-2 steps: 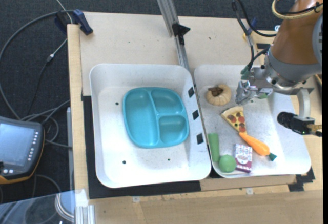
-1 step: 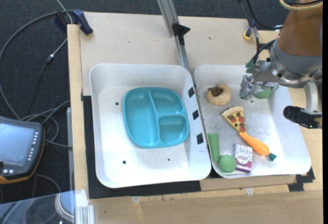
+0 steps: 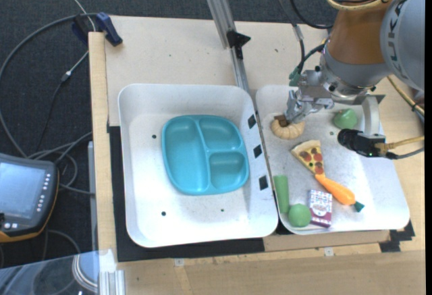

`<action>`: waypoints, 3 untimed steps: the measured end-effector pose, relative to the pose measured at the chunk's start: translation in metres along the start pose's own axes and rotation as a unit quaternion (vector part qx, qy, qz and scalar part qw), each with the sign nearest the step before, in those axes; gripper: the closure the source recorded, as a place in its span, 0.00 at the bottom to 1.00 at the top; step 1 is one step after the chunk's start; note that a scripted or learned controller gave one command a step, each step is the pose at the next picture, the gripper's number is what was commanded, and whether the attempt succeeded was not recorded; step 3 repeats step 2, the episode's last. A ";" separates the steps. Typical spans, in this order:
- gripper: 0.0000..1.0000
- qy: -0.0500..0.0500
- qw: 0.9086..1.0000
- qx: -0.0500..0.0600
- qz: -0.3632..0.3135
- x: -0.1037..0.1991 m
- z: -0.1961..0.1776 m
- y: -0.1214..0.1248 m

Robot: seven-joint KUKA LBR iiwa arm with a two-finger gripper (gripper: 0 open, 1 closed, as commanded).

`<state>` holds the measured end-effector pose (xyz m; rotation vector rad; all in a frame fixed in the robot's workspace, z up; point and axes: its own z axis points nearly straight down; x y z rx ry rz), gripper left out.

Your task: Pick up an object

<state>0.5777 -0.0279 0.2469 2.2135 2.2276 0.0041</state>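
While the left bin [image 3: 135, 152] holds a blue tray [image 3: 204, 154], the fingers [image 3: 292, 113], state unclear, hover over a pastry [image 3: 286, 127].

Colour rundown: 2 white bins [image 3: 135, 152], lightly speckled. The one way off from the gripper [image 3: 295, 111] has a turquoise tray [image 3: 202, 153]. Right under the metal-grey gripper is a tan pastry [image 3: 287, 127] with darker ridges. Just past it, a yellow pizza slice [image 3: 309, 155] with red spots, then an orange carrot [image 3: 334, 189] with a green tip. Beside the gripper, a light green lump [image 3: 346, 117]. Farthest off: a green ball [image 3: 299, 214], a green stick [image 3: 281, 189], and a purple-and-white box [image 3: 320, 208].
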 end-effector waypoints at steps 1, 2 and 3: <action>1.00 0.000 1.000 0.000 0.000 0.051 0.015 0.019; 1.00 0.000 1.000 0.000 0.000 0.095 0.016 0.046; 1.00 0.000 1.000 0.000 0.000 0.095 0.016 0.046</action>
